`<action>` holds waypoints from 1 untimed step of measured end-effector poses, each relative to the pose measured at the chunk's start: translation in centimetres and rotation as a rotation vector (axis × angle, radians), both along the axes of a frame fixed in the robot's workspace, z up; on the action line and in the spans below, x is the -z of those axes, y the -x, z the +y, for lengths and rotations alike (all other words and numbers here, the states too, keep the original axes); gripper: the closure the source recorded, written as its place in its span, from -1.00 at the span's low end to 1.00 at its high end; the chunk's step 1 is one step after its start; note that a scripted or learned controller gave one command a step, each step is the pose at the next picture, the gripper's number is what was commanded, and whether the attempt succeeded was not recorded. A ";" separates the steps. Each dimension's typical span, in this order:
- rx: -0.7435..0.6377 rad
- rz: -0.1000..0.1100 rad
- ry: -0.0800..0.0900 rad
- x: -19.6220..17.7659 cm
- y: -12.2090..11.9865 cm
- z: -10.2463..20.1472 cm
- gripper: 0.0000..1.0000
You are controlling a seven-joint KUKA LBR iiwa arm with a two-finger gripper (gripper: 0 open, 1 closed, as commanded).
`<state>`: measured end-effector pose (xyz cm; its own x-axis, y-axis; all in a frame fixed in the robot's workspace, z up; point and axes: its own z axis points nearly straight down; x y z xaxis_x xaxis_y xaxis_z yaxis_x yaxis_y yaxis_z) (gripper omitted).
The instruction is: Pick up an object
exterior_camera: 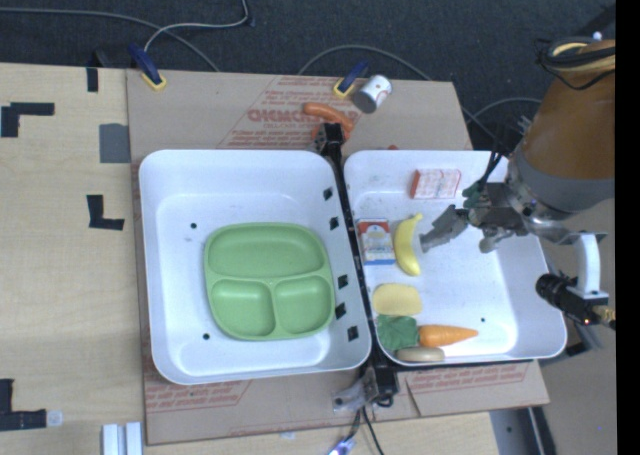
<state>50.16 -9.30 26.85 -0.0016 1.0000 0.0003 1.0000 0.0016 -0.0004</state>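
Claw [462, 230] first: it hangs over the right bin [520, 333], just right of the banana [408, 245], with two grey fingers spread apart and nothing between them, so it is open and empty. One finger [440, 233] reaches out toward the banana's right side; whether it touches the fruit I cannot tell.

Going from left to right, the left bin [165, 273] carries a green divided plate [268, 278] with three wells. Past the clips that join the bins, the right bin holds its clutter along its left wall: a small red and white carton [375, 240], the banana just beside it, a pale yellow lump [396, 299] below that, a green leafy piece [397, 331], and an orange carrot [447, 336] lying near the bottom rim. A pink and white packet [436, 183] sits higher up, apart from the rest.

The banana looks the likeliest target. Its long axis runs nearly top to bottom, curved, with the narrow stem end toward the top and the fat end low. I judge it a light, stiff toy with a smooth, somewhat slippery skin that will not crush. The best hold is across the middle of its body, fingers closing on the short width, since a grip near either tapered tip would likely squeeze it out.
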 end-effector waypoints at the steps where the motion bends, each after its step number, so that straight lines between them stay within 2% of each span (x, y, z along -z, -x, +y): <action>1: 0.001 0.002 0.000 8.0 -6.8 -2.2 -1.00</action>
<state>57.00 -11.48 18.86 -0.0006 1.0000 0.0001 1.0000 0.0006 -0.0027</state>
